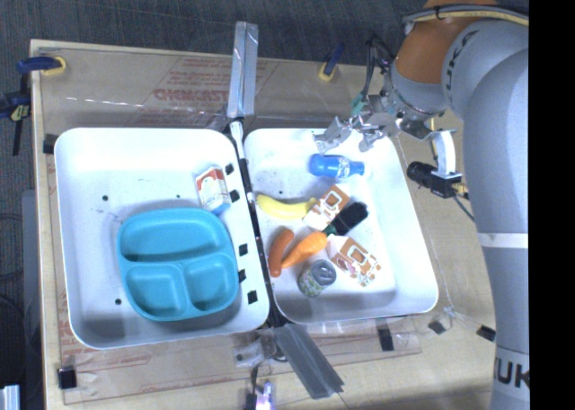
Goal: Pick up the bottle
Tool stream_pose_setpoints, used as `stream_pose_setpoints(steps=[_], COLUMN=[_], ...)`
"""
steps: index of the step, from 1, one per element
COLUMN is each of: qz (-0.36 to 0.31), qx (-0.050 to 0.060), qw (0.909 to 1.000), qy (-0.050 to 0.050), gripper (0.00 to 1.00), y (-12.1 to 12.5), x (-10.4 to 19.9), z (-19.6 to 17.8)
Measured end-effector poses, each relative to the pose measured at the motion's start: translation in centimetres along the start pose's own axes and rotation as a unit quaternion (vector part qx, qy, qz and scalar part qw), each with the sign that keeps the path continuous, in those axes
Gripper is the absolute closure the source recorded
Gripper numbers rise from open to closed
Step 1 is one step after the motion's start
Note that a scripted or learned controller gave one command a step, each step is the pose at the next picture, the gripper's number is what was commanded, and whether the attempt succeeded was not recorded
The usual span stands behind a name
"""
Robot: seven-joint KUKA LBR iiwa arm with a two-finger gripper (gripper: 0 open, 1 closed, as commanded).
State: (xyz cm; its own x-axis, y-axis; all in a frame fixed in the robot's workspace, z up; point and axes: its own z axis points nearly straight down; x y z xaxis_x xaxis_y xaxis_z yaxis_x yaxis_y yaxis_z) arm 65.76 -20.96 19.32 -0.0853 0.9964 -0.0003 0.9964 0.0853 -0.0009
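A small blue bottle [334, 166] lies on its side near the back of the right bin [409, 246], its cap toward the right. My gripper [349, 134] hangs just above and behind the bottle, at the bin's far rim. Its two fingers stand apart, open, with nothing between them. The grey arm with its orange band comes in from the right.
In the right bin lie a banana [283, 206], a carrot [301, 251], a black brush [349, 218], a small can [316, 278] and printed packets [358, 260]. The left bin [90, 174] holds a blue divided tray [178, 264] and a small carton [212, 188].
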Motion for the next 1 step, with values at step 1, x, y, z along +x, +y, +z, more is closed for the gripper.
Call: stream_pose_setpoints(steps=[1], qz=[-0.054], qx=[-0.001], qw=[0.9985], qy=[0.001], gripper=[0.0], y=[-0.87], x=[1.33], z=[8.58])
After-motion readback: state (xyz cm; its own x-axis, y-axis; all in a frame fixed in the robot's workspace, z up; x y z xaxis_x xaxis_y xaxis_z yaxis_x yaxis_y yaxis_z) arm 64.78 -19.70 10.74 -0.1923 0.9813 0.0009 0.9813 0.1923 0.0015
